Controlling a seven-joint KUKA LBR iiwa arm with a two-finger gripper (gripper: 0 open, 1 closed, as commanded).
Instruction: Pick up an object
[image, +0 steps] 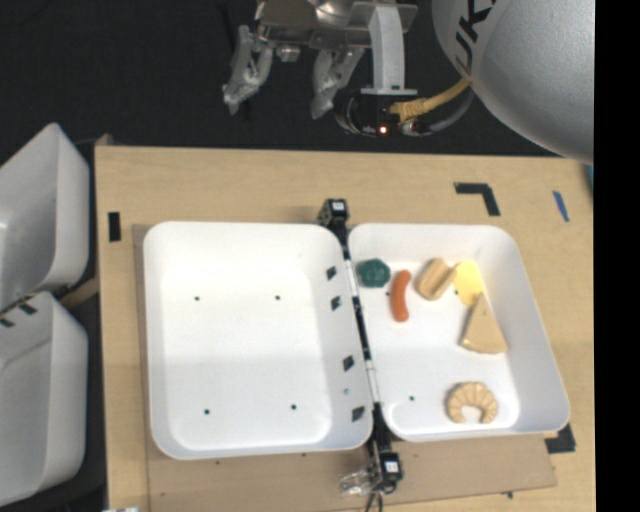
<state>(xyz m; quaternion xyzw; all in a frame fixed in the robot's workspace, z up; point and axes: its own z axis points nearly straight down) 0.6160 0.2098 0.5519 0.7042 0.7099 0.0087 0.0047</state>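
Across the middle of the view lies the bench (230, 180), a tan board on which two shallow white bins stand side by side, their inner rims touching along a line of small black clips. At the far right the grey arm (530, 70) enters, its rounded body filling the far right corner. The left bin (160, 300) shows only its white floor with four small dark dots. The right bin (525, 300) holds all five objects. At the left edge of the view two white rounded housings (35, 300) sit partly off the board. The gripper (285, 85) hangs at the far edge, above the dark area beyond the board, well apart from both bins; its two fingers are spread with a clear gap between them and nothing is held between them. A yellow cable (435, 100) curls just to its right. Within the right bin, a tan wedge (484, 332) lies right of centre, touching the near end of a yellow piece (468, 282). A croissant-shaped item (472, 402) lies in the near part of the bin. A tan bread roll (434, 278) lies just left of the yellow piece. An orange sausage (400, 296) lies further left, and a small green piece (372, 272) sits near the bin's left rim.
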